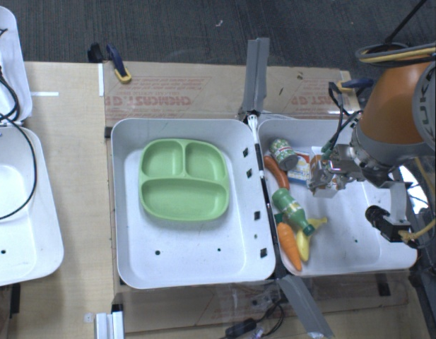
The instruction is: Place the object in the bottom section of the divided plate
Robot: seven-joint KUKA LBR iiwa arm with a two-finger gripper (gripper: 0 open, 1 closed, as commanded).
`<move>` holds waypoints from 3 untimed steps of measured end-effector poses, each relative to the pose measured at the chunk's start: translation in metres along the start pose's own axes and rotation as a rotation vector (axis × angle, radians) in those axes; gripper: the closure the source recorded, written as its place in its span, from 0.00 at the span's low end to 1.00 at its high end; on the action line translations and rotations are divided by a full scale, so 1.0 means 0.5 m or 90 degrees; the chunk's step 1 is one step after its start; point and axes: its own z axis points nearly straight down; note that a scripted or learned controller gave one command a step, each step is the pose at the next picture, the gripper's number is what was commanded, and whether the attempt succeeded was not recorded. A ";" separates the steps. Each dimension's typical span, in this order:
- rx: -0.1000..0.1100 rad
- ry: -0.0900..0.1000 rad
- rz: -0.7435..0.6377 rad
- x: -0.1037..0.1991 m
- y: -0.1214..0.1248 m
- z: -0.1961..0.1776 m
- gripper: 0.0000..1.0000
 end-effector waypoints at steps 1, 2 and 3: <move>0.002 0.000 -0.028 0.198 -0.026 0.001 1.00; 0.000 -0.001 -0.183 0.360 -0.083 -0.078 1.00; 0.000 -0.001 -0.183 0.360 -0.083 -0.078 0.00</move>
